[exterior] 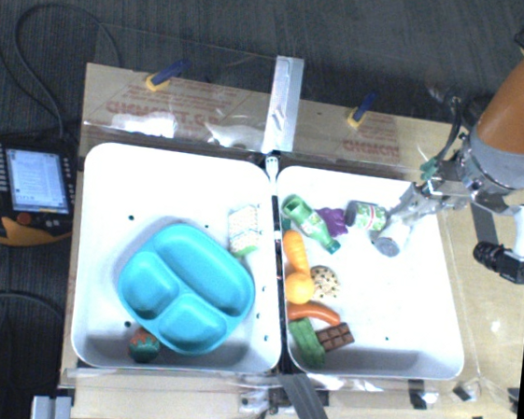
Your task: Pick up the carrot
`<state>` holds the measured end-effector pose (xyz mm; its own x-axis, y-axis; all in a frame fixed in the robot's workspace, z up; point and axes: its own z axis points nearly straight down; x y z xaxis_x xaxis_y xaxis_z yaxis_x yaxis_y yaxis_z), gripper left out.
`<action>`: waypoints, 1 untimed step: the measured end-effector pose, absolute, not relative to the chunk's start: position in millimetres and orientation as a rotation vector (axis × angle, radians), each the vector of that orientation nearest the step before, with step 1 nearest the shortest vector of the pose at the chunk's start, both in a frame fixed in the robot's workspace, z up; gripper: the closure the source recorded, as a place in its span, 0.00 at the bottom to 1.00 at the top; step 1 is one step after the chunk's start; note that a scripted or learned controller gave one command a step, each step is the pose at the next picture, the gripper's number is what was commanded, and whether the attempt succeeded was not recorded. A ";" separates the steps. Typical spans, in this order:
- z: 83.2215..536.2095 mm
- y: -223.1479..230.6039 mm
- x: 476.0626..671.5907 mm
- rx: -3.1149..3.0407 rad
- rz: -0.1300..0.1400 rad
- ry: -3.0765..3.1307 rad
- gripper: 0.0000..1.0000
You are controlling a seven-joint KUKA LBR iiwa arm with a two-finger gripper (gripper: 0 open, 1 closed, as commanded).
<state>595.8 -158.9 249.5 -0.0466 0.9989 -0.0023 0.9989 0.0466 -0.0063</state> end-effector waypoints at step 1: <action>337.1 -145.5 648.6 -2.054 0.011 -2.376 1.00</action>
